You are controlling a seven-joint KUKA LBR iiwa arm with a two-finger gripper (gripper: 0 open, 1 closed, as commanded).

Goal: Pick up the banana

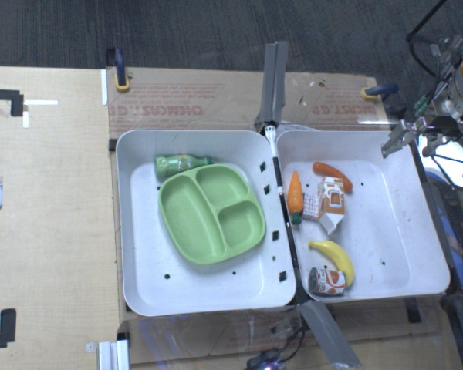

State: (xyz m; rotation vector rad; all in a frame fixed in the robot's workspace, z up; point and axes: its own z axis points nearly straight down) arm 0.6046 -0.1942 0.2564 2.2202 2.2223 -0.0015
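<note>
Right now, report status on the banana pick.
Gripper over right bin's far right corner, holding nothing. Banana at near side of right bin, untouched. Can touching banana's near end.

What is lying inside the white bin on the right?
The right white bin holds a yellow banana, a small red-labelled can beside it, an orange toy carrot, a red sausage-like piece and a white-orange carton. What the carton covers cannot be seen.
</note>
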